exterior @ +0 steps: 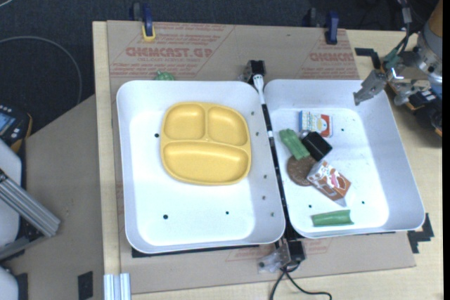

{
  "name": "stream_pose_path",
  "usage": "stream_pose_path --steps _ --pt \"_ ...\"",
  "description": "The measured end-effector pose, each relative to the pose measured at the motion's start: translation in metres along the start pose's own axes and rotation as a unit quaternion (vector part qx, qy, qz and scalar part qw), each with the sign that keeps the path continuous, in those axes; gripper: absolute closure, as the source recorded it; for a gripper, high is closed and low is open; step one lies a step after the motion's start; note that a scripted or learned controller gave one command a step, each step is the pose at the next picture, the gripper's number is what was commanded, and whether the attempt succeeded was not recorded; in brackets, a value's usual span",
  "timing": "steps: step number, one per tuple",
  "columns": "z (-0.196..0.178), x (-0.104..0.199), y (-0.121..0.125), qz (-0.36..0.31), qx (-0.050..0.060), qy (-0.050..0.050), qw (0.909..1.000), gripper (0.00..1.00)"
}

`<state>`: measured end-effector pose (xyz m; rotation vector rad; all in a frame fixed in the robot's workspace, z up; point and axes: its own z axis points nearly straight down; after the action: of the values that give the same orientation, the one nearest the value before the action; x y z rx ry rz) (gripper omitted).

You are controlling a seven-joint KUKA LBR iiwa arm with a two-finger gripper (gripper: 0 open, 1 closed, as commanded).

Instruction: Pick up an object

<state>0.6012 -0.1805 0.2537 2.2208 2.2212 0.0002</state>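
The right bin [394,172] holds several small objects. A white, blue and red carton [313,123] lies near its far side, with a green piece [290,140] and a black block [316,145] just in front of it. A brown disc [301,171] sits partly under a red and white packet [329,180]. A flat green bar [330,218] rests near the front wall. My gripper [369,88] hangs over the bin's far right corner, apart from all of these objects and with nothing seen in it.
The left bin [140,200] carries a yellow divided plate [206,142]. Blue clamps [147,20] [331,27] hold the cardboard sheet at the back edge. A black bracket [256,69] sits between the bins at the far side, and cables trail out at the front.
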Motion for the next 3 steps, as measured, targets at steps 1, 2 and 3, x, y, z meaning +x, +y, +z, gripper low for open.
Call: stream_pose_path --steps 1,2,3 --pt "0.043 0.054 0.031 -0.003 0.002 0.001 1.0000 0.00" --pt "0.130 0.086 0.018 -0.001 0.003 0.001 1.0000 0.00" --pt "0.066 0.155 0.004 -0.002 -0.002 0.001 1.0000 0.00"
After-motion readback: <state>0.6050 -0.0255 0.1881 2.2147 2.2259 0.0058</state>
